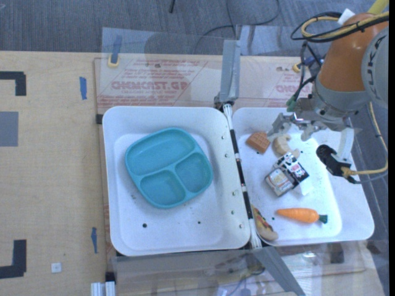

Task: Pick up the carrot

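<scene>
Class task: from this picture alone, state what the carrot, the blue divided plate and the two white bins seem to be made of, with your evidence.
Carrot: probably moulded plastic, a toy; even orange, smooth, with a stubby green tip.
Blue divided plate: likely plastic; uniform teal, rounded moulded compartments, soft sheen.
White bins: probably plastic, though the look leaves it open; matte white, rounded corners and thin raised rims.

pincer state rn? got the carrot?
Pincer: open or closed cannot be told; hangs above the right bin's far end, holding nothing. Carrot lies near the front wall.

grey arm with a broad orange band, looped yellow and black cables, metal wrist fittings.
</scene>
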`<state>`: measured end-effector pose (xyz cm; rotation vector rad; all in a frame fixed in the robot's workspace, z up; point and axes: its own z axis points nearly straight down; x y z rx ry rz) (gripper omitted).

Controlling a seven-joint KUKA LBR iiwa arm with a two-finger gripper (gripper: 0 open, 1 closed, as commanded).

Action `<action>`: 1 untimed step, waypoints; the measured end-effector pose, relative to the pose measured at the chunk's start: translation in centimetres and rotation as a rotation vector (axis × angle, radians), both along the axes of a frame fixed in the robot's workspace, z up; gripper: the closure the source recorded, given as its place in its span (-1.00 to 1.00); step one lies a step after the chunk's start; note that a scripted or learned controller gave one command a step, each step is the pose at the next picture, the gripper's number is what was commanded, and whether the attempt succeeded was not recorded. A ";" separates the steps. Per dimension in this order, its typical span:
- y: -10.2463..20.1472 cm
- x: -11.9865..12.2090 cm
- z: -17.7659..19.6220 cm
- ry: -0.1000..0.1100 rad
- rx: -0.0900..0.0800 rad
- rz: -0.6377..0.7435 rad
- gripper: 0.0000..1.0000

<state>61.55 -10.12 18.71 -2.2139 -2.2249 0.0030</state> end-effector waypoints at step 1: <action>-2.9 -7.1 -4.9 -0.001 0.000 -0.031 -1.00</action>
